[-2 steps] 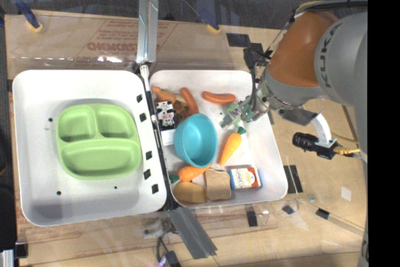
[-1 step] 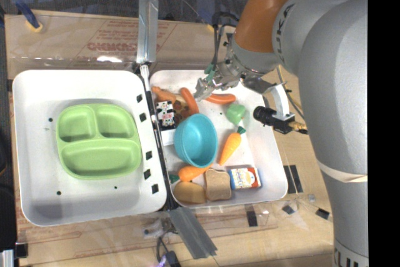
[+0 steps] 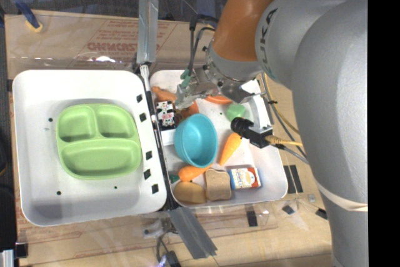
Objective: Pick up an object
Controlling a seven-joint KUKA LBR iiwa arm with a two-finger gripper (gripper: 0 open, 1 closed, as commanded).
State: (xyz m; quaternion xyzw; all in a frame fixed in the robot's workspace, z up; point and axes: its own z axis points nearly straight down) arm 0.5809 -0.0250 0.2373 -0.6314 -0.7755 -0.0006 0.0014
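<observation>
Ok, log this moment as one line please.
gripper low in right bin, upper left corner | grasp unclear | blue bowl beside | green tray left bin

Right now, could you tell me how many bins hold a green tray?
1: the left bin holds the green tray. The right bin holds toys; the arm hides part.

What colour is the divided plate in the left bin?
Light green; the divided plate shows clearly in the camera view.

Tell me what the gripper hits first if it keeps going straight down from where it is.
Probably the orange toy piece near the right bin's top left corner, beside the blue bowl. The gripper sits right over that spot, though depth is hard to judge from this slanted view.
</observation>
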